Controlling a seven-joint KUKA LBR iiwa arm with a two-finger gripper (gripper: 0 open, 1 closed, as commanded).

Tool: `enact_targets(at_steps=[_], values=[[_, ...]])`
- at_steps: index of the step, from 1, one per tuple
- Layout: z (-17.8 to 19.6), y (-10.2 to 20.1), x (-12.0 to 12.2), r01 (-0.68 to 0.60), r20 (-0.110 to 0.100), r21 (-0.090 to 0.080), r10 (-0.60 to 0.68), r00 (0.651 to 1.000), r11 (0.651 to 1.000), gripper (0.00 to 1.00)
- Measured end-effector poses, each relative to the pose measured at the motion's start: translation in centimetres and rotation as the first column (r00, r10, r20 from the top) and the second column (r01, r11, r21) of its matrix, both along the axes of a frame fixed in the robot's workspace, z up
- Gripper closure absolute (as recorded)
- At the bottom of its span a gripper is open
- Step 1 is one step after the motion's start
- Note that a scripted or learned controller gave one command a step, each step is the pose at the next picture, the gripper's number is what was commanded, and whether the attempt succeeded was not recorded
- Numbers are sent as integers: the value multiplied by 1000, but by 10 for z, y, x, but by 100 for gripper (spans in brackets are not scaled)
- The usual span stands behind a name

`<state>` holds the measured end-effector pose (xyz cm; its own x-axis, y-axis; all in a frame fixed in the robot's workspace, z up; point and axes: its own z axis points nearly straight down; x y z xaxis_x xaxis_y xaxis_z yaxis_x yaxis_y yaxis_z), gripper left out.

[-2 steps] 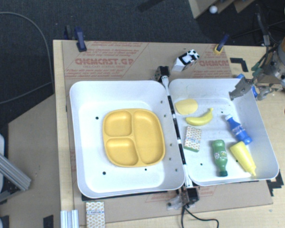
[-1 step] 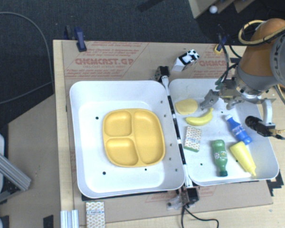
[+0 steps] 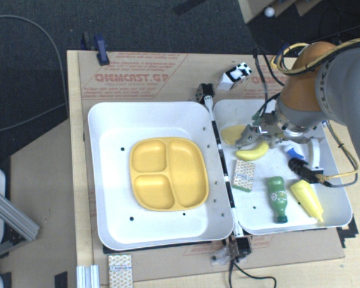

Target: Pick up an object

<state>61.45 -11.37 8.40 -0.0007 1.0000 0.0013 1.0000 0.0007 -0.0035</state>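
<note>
Now reach step: gripper (image 3: pixel 256 138) low over banana (image 3: pixel 252 153) in right bin (image 3: pixel 336 212); finger state unclear; next, close and lift.

**Surface and what rests on it**

A tan surface (image 3: pixel 168 71), printed with red lettering along its upper part, is seen across the middle of the frame. Two shallow white bins are carried on it side by side: the left bin (image 3: pixel 108 179) at centre-left and the right bin (image 3: pixel 336 212) at centre-right, their inner edges touching. A small patterned packet (image 3: pixel 120 270) is laid on the surface at the lower left, just below the left bin.
</note>
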Motion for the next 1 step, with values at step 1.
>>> enact_targets(at_steps=[1], values=[[11, 0, 1, 0, 3, -1, 0, 1000, 1000, 100]])
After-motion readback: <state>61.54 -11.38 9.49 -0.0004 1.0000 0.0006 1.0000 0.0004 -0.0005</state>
